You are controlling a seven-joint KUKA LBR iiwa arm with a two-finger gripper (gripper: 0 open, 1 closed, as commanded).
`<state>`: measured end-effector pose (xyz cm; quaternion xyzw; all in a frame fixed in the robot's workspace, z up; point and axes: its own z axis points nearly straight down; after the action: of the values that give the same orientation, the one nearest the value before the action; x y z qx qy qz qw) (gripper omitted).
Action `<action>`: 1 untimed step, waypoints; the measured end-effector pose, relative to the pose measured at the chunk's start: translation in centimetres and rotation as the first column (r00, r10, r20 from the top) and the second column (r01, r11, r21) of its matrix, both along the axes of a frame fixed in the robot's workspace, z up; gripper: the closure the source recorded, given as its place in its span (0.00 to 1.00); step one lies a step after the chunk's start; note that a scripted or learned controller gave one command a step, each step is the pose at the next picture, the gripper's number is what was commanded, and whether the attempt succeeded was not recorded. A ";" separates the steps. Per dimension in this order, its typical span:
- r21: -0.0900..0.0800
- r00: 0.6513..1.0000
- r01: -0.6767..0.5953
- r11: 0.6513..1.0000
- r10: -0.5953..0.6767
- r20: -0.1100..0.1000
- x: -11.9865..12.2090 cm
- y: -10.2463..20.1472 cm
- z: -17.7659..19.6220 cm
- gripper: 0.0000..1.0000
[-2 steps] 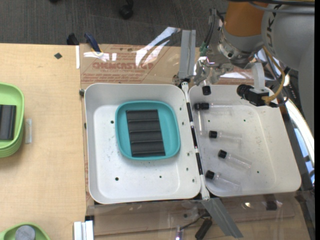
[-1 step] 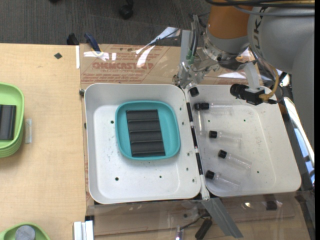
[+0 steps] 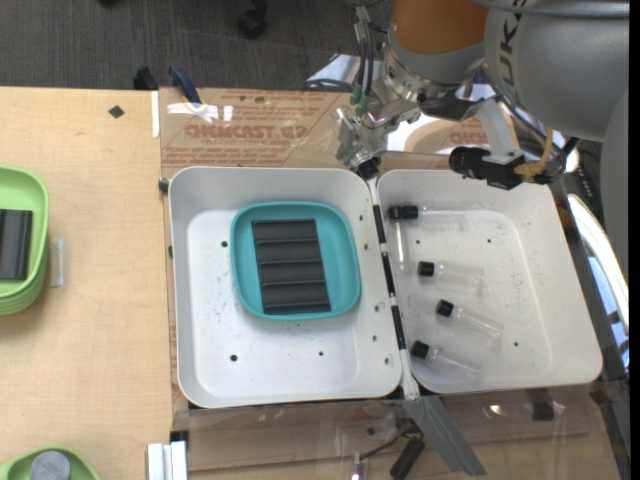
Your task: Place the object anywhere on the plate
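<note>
Four small clear plastic vials with black caps (image 3: 432, 268), light, slick and prone to rolling, lie right of the teal square plate (image 3: 345, 268); grip mid-tube; end effector (image 3: 362, 148) state unclear.

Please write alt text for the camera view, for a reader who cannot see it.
A teal plate holding a dark ridged block sits in the left white bin; four clear tubes lie in the right bin. The pincer hangs above the bins' far edge.

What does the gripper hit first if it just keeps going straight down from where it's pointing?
Probably the back rim where the two bins meet: the gripper hangs over the left bin corner by the right bin, short of the teal plate. Depth is unclear from this slant.
</note>
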<state>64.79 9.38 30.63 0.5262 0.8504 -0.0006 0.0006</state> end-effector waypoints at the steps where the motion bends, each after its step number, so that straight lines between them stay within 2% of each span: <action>1: 0.001 0.974 -0.228 0.974 0.228 -0.002 1.1 -2.2 -11.6 1.00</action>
<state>65.89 7.18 19.07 0.4251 0.9052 -0.0007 -0.0004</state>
